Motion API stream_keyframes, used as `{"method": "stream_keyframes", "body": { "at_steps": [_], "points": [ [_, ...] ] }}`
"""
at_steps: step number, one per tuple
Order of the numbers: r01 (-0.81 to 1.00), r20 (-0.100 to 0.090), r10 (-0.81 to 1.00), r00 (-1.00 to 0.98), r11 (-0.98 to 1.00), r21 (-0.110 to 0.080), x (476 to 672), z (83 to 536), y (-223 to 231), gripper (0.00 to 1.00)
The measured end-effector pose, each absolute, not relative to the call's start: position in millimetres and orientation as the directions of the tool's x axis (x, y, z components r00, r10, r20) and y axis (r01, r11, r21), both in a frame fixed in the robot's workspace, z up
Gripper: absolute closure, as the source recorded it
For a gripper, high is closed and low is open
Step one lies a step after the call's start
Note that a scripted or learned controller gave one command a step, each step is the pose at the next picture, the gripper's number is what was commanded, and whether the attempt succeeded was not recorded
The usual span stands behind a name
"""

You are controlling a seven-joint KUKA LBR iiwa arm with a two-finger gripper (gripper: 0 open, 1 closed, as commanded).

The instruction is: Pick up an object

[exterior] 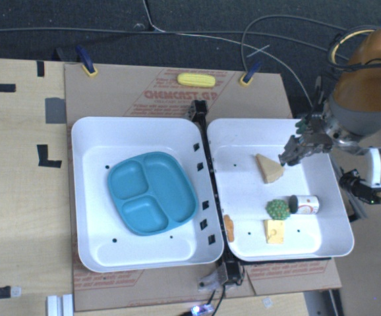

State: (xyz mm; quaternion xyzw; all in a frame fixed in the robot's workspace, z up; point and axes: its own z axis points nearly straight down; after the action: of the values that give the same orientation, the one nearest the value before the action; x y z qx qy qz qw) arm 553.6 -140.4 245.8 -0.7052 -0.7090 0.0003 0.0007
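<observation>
My end effector (294,151) hangs over the right white plastic bin (329,176), just beside the pale tan wedge-shaped block (268,168) lying near that bin's far edge; I cannot tell how it is set. I judge this the approach, and the next move calls for lowering squarely over the wedge. The dark end effector blurs against its own shadow, and the arm is cut off at the frame.

A blue sectioned plate (152,192) lies in the left white bin (85,176). Both bins sit on a cardboard sheet (131,94) held by two blue and yellow clamps (87,62) at its far edge, with a yellow banana-shaped thing (196,80) between them. Black cables (177,31) cross the dark floor beyond the wooden bench (19,196)
</observation>
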Motion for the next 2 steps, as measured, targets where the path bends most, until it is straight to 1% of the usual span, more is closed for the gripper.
{"method": "stream_keyframes", "body": {
  "at_steps": [2],
  "points": [
    [1.0,0.001,1.0,-0.006,0.006,-0.003,550.2,219.5,-34.6,1.0]
  ]
}}
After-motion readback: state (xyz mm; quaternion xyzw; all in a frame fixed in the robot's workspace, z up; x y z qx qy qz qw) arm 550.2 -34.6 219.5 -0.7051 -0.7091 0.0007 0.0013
